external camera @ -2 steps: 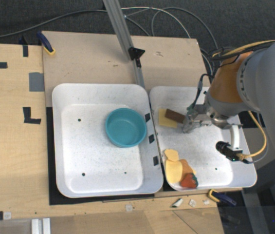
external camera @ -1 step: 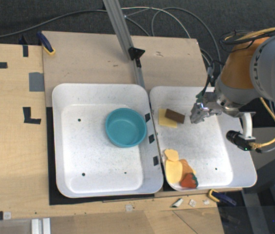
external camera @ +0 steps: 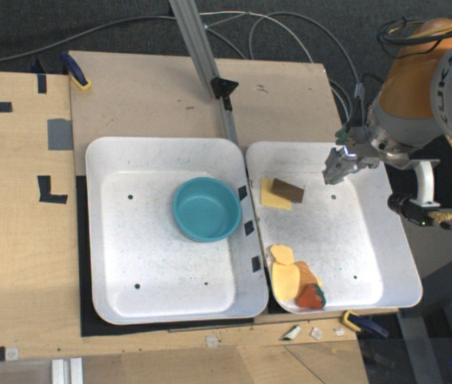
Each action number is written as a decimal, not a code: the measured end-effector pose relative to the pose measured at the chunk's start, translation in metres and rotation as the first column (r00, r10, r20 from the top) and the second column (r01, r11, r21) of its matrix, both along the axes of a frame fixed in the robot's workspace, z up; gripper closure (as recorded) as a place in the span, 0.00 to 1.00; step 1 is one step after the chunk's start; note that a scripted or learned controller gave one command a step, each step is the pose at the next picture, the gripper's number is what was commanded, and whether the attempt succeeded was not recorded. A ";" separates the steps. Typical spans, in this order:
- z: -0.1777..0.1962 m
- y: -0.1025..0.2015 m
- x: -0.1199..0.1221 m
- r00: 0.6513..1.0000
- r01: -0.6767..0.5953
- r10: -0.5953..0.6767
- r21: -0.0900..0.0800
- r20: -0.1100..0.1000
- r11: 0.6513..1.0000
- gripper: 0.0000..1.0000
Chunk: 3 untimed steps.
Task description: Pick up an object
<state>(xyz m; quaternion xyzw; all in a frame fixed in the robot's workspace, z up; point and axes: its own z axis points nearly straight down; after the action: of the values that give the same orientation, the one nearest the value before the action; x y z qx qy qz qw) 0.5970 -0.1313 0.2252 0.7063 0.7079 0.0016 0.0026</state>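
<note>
A teal bowl (external camera: 206, 208) sits in the left bin (external camera: 122, 166), toward its right side. In the right bin (external camera: 370, 238) a yellow sponge with a brown top (external camera: 280, 193) lies near the upper left corner. A cluster of yellow, orange and red toy food pieces (external camera: 296, 282) rests by the lower left corner. My gripper (external camera: 337, 169) hangs over the upper right part of the right bin, a little to the right of the sponge. Nothing shows between its fingers.
A grey metal pole (external camera: 202, 54) slants down to the seam between the bins. Cables (external camera: 290, 30) run across the dark floor behind the bench. A blue and yellow clamp (external camera: 75, 70) sits at the board's far left corner, another (external camera: 363, 323) at the front edge.
</note>
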 end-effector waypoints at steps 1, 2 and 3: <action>0.049 0.000 0.001 1.000 0.000 0.000 0.000 -0.001 1.000 1.00; 0.036 0.048 -0.018 1.000 -0.002 0.002 0.002 -0.009 1.000 1.00; 0.037 0.098 -0.021 1.000 -0.004 0.004 0.003 -0.007 1.000 1.00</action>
<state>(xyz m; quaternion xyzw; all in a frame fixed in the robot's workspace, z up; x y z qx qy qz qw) 0.5764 -0.0334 0.2623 0.7049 0.7093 0.0000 -0.0012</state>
